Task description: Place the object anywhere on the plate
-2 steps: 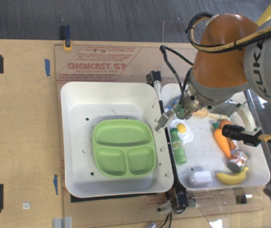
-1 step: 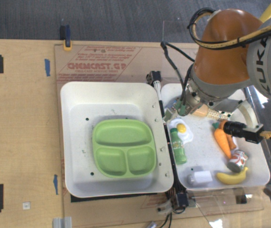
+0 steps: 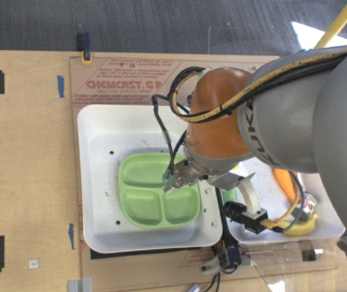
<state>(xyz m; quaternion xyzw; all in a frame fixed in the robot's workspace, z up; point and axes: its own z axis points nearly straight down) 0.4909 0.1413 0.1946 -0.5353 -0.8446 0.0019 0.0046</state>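
- Jaws: hidden under the wrist, open or closed, cannot tell; nothing seen clearly between them.
- Gripper [image 3: 172, 181] low over the right part of the plate [image 3: 138, 190], close to the ridge between its compartments.
- Plate green, flat in the left bin [image 3: 100, 163]; visible compartments bare.
- Object: not possible to say for sure which one. Maybe at the gripper, maybe among the things in the right bin [image 3: 329, 215].
- In the right bin: an orange piece [image 3: 286, 184] and a banana [image 3: 302, 225], both well apart from the plate.
- Progress, as a judgement: reach over the plate done — placing not yet shown, nothing lying on the plate.
- Count: one gripper, one plate with three compartments, two bins, one orange piece, one banana.
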